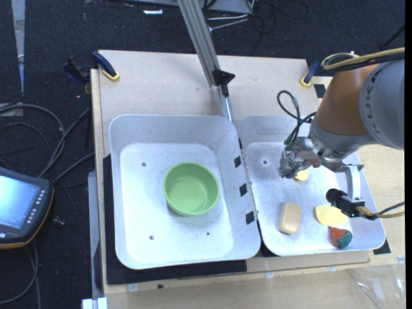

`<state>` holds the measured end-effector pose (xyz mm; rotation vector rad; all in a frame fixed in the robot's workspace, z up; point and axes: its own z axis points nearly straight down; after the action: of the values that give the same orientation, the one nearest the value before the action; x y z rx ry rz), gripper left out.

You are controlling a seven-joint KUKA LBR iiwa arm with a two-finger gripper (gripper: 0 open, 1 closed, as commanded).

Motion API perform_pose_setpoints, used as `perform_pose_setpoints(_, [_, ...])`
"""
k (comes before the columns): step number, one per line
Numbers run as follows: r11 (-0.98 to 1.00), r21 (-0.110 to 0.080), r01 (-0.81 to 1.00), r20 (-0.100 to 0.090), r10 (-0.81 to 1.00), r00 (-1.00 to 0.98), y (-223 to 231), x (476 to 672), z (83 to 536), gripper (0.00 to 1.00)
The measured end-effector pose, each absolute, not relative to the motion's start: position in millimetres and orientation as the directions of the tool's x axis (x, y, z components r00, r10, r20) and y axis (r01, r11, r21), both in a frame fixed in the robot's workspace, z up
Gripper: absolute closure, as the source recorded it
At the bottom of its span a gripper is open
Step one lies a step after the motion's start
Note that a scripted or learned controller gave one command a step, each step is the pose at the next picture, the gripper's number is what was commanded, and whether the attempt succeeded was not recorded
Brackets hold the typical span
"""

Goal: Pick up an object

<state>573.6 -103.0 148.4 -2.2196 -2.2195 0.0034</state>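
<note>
Camera view: green bowl (191, 188) in left bin (129, 140). Right bin (264, 134) with tan oval block (290, 217), yellow flat piece (330, 216), red-and-teal toy (340, 237) near front. Gripper (291, 167) low over right bin, touching small yellow object (301, 176); finger state impossible to tell

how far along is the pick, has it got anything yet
Done: the arm has reached into the right bin, and the gripper is low beside a small yellow piece. In hand: nothing visibly held; the grip is hard to make out. Left: closing on an object and lifting it. The tan block, yellow object and red-and-green object lie untouched.
</note>
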Motion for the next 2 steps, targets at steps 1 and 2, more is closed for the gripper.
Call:
perform_pose_setpoints(1, [0.000,-0.004,1.000,0.000,1.000,0.000,-103,572.6,96,0.00])
perform_pose_setpoints(2, [0.000,0.000,1.000,0.000,1.000,0.000,-103,573.5,108,1.00])
